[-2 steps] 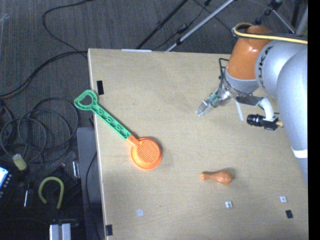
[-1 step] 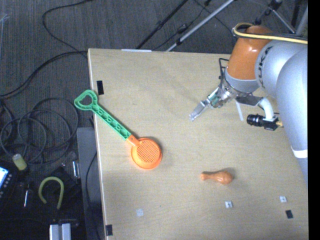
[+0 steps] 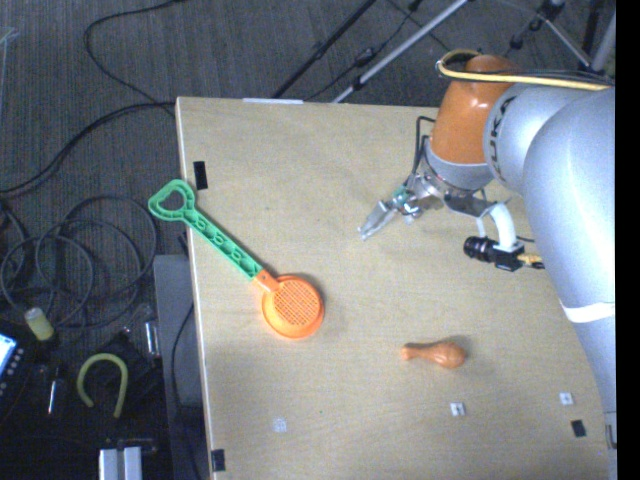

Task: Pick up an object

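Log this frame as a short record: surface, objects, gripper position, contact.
surface: tan board
object 1: strainer, green handle, orange mesh head, left of centre
object 2: small orange pear-shaped piece, lower right
gripper: above the board, upper right, pointing left
contact: gripper apart from both objects, nothing between its fingers

Pale tan counter (image 3: 300,158); strainer (image 3: 245,264) with green perforated handle and orange mesh-patterned head; small orange-tan pear-shaped object (image 3: 436,353); grey arm (image 3: 565,168) with orange band; dark grey carpet (image 3: 90,58).
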Tool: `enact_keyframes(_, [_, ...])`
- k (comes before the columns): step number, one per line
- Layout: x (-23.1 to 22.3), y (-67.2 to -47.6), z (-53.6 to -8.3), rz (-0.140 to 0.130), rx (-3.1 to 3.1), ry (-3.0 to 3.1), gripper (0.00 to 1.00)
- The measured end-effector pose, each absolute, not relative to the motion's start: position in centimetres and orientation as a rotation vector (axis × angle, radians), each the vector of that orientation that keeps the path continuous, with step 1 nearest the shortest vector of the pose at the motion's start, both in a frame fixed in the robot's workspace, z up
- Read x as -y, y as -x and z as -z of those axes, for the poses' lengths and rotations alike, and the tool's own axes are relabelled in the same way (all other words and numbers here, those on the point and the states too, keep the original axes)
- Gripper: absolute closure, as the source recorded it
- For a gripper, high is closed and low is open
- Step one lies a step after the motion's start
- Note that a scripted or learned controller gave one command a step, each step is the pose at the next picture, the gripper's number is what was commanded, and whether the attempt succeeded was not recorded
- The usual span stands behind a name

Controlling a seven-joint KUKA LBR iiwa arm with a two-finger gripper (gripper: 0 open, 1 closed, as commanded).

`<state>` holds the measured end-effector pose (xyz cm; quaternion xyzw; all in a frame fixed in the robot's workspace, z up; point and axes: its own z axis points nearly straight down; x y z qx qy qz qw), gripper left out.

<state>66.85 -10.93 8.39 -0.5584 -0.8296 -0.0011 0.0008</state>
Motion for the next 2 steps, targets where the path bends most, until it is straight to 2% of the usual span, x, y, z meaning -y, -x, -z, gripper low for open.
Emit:
enact_keyframes(1, [10.93, -66.86, -8.39, 0.004, 2.605, 1.754, 0.00])
enact_keyframes(2, [10.80, -66.89, -9.30, 0.007, 2.605, 1.753, 1.00])
